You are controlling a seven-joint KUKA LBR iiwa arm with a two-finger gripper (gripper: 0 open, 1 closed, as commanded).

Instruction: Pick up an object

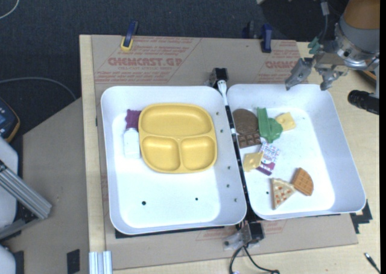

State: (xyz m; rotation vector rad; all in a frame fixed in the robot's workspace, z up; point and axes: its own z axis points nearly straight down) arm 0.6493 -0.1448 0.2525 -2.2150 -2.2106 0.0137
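Observation:
My gripper [312,78] hangs above the far rim of the right bin [338,140], fingers spread open with nothing between them. Below and to its left, several toy foods lie in that bin: a brown cookie [245,121], a green piece [266,125], a yellow cheese cube [285,122], a chocolate bar [248,140], a second yellow piece [252,160], a purple-and-white packet [269,157], a pizza slice [280,192] and a waffle [303,181]. All of them lie apart from the gripper.
The left bin [169,206] holds a yellow divided plate [177,137], with a purple item [132,118] and a white bottle [131,143] at its left side. Clamps [127,36] sit on the board's far edge.

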